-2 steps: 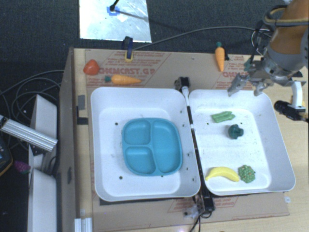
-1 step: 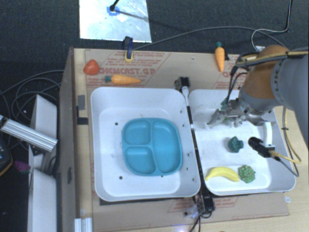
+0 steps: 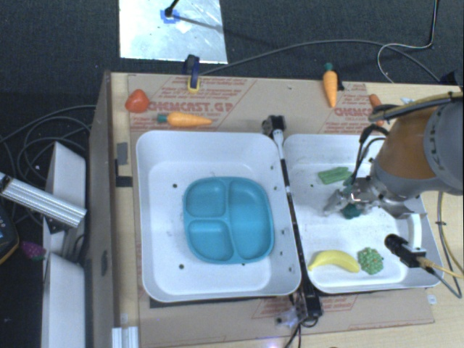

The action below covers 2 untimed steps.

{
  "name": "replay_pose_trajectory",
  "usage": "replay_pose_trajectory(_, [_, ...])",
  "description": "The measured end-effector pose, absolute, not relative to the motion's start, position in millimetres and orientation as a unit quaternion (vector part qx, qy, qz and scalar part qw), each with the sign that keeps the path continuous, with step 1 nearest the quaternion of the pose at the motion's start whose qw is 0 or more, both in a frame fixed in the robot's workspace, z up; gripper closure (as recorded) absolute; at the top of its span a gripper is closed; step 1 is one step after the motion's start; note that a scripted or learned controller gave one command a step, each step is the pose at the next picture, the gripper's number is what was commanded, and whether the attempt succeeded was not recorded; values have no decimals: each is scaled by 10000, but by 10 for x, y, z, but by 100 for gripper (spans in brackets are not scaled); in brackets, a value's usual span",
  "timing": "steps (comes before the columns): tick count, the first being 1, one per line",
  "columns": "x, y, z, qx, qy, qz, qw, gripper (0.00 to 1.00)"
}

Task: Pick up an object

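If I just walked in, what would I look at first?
Probably the big blue plate with sections, lying in the left bin. Next, the grey and orange arm, whose pincer is low in the right bin, close to a small green block. A yellow banana and a bumpy green toy lie at that bin's front.

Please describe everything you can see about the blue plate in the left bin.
The blue plate is a light blue, plastic-looking tray with rounded corners, divided by raised ridges into three compartments: two on its far side, one wider on its near side. It lies flat, slightly turned, in the middle of the left bin. Nothing rests in it, and it touches only the bin floor.
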<state>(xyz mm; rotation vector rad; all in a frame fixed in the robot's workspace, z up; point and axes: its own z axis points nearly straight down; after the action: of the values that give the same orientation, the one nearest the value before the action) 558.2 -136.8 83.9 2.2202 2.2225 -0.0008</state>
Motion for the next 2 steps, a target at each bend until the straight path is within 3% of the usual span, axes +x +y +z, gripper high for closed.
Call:
replay_pose_trajectory(1, [6016,-1589,849,7060,7082,6,14,0])
replay_pose_trajectory(2, [5635,-1354,842,7066,7076,2,2,0])
